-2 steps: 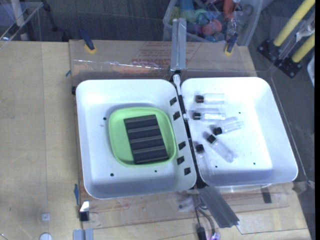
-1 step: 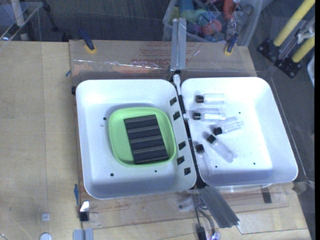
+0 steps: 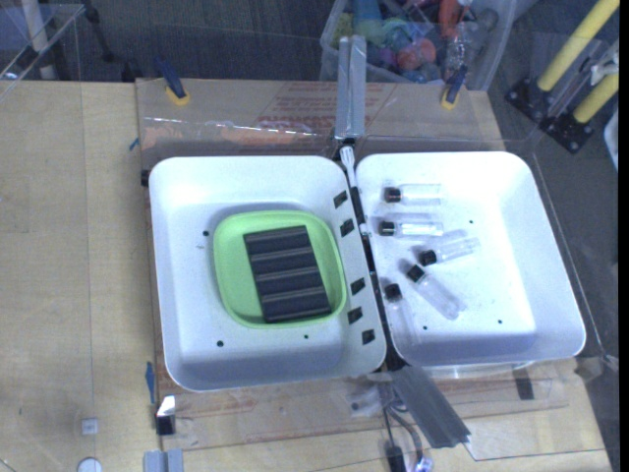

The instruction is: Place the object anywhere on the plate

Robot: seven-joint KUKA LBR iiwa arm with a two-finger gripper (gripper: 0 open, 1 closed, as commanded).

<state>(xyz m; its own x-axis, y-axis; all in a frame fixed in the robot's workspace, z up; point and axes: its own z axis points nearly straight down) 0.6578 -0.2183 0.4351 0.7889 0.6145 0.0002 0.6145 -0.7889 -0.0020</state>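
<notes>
A green plate (image 3: 228, 288) with rounded corners lies flat in the left bin (image 3: 177, 264). A dark ribbed block (image 3: 286, 273) rests on it, a little tilted. In the right bin (image 3: 531, 283) lie four small clear vials with black caps, all on their sides: one (image 3: 413, 194) near the top, one (image 3: 411, 228) just below it, one (image 3: 448, 251) slanted, and one (image 3: 432, 291) lowest, also slanted.

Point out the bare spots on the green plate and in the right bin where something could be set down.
The green plate has a narrow free margin around the black ridged block, widest at its left. In the right bin, the right half and near edge are bare; the clear vials crowd the left-centre.
</notes>
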